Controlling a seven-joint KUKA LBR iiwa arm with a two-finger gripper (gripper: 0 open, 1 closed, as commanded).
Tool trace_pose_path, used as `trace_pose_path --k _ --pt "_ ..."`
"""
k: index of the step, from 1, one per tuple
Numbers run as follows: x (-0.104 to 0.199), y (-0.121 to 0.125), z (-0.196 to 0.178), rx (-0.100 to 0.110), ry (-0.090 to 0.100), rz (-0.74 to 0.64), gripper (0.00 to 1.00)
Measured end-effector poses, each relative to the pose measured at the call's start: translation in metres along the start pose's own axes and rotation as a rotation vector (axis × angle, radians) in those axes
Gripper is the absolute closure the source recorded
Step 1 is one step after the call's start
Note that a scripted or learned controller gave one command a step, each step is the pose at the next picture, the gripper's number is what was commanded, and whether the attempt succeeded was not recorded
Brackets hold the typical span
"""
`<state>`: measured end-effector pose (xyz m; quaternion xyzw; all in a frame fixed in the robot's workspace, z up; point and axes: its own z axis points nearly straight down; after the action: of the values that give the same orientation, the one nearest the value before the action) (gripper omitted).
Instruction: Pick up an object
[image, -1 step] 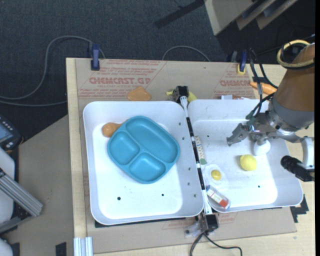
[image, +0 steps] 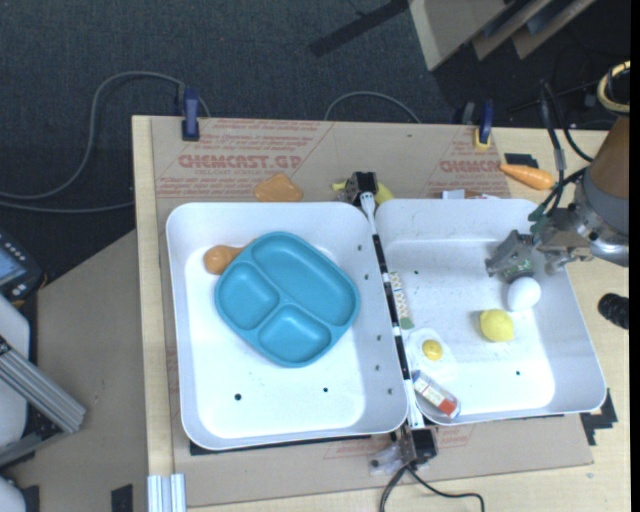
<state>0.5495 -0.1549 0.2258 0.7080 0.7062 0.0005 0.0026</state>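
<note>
At the right of the frame the claw (image: 518, 262), its spread impossible to tell, hovers over the white egg-like ball (image: 523, 293); it should centre squarely, then descend straight before closing.

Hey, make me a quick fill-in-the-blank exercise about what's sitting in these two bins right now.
1. The blue divided plate lies in the ____ bin as the camera sees it.
2. The claw hangs over the ____ bin.
3. Just below the claw sits a white ball, and beside that a ____ ball.
4. An ____ object peeks from behind the plate.

Missing words: left; right; yellow; orange
</note>
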Motion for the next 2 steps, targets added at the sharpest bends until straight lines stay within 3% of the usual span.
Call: trace_pose_path --k 1,2 --pt "-0.029 -0.035 0.148 0.014 0.005 0.002 0.00" --pt "-0.028 -0.031 0.131 0.002 0.002 -0.002 1.00"
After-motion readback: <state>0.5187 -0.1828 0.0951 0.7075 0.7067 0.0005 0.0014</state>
